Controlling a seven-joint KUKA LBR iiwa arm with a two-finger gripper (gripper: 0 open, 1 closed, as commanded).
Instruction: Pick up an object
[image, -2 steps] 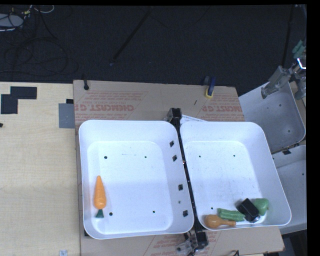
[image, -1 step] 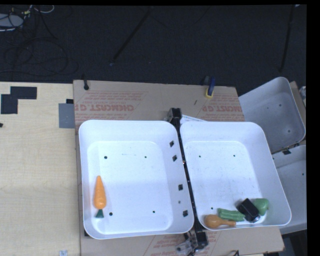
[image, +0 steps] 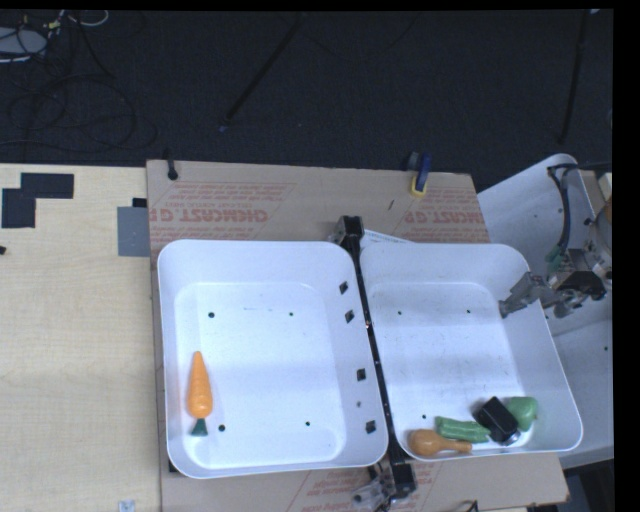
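I judge nothing is picked yet: my gripper (image: 518, 298) hovers over the right bin's (image: 560, 370) far edge, its grip state unreadable, the toy carrot (image: 199, 386) untouched.

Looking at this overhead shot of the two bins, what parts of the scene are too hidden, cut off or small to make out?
- Gripper, camera view: small at the right bin's edge; its fingers' state is unreadable.
- Arm, camera view: cut off by the right edge.
- Green object, right bin: partly covered by the black object; full shape unclear.
- Carrot, left bin: its dark lower tip is too small to identify.
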